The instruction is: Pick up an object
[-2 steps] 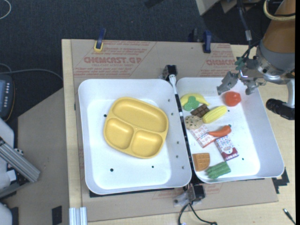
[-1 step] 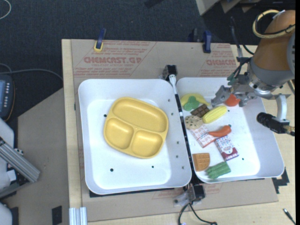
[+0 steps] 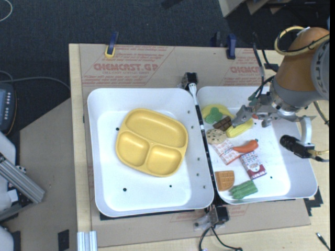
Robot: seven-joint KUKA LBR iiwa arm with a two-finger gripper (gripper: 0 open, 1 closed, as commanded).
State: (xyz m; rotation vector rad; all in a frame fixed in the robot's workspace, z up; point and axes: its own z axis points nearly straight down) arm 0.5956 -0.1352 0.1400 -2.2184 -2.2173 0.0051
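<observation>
One yellow banana-shaped toy [image 3: 238, 130], small, curved, under fingers [image 3: 244, 116]; grip state unclear.

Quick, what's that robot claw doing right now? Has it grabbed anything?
Gripper: low in the right bin over the yellow toy; open or shut cannot be told.

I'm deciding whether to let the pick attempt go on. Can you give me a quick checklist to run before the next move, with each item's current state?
1. Claw over the right bin: ok.
2. Claw above a target: ok; it hangs by the yellow corn-like piece and brown bar.
3. Something held: cannot tell.
4. Target free of neighbours: not ok; the cookie and green-yellow piece crowd it.
5. Left bin: ok; the yellow divided plate lies well away from the claw.
</observation>
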